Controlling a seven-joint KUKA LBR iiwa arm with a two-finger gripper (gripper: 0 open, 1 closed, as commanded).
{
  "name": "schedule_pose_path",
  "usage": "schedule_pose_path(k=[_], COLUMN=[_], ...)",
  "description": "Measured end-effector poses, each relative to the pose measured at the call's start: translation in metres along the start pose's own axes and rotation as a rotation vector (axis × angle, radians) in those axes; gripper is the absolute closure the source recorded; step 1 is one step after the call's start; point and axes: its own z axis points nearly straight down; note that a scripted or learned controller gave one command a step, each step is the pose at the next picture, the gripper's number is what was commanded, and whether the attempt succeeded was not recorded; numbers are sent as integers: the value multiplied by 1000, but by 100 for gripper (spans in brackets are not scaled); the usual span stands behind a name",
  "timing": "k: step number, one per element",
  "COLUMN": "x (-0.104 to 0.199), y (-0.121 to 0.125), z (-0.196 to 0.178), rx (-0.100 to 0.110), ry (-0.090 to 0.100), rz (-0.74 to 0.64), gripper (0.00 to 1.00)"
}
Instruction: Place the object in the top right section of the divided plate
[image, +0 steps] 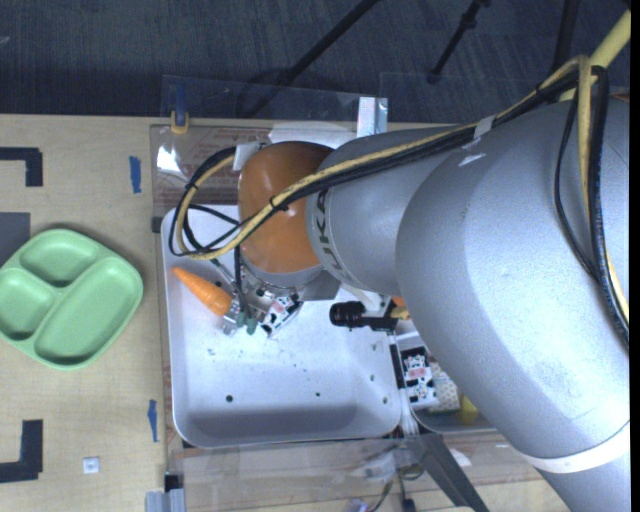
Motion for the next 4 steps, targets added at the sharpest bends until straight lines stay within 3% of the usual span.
schedule_pose_path(k=[1,2,3,4], x=[-38,30,-4,-42], y=[30,-33,8,15], z=[-130,-259,-152,-22], rx=[7,5,4,14], ry=[11,8,10,6], rz=[-45,13,-188,-330], gripper=[100,100,100,100])
